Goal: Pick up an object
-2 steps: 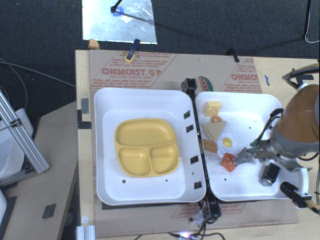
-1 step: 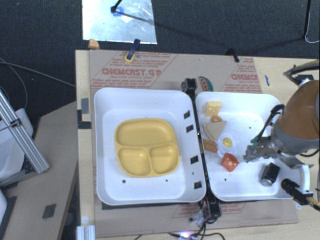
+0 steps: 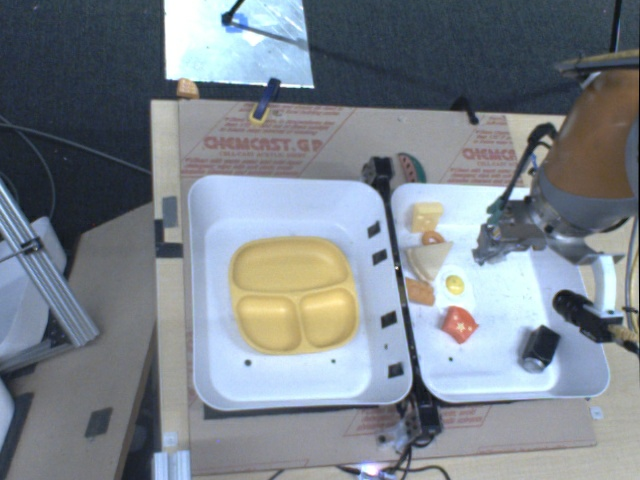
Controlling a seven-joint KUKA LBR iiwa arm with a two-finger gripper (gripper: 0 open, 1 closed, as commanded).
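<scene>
1. White right bin (image 3: 575,363) holds the candidates: yellow block (image 3: 428,216), pale wedge (image 3: 430,259), orange piece (image 3: 421,291), small yellow piece (image 3: 455,285), red piece (image 3: 459,323), black cylinder (image 3: 541,348). A small orange bit sits between block and wedge, partly hidden.
2. Left bin (image 3: 210,298) carries only a yellow tray (image 3: 294,293) with three compartments. Not a sensible pick.
3. Gripper (image 3: 497,240) is over the right bin, right of the wedge and above the small yellow piece. Nothing visibly between its tips. Too dark and blurred to call the jaws spread or pressed together; cannot tell.
4. Nearest targets look like the wedge and the small yellow piece.
5. Handling guess: all look like light plastic toy food, stiff, smooth, likely slippery. Wedge has sloped faces, so it may squirt out; pinch across its flat parallel sides if reachable.
6. Block is the safer grab: flat faces, take it across the middle.
7. Cylinder would probably roll; grip across its diameter, not along it.
8. Wedge and orange piece lie near the bin's left wall, so clearance is tight there.
</scene>
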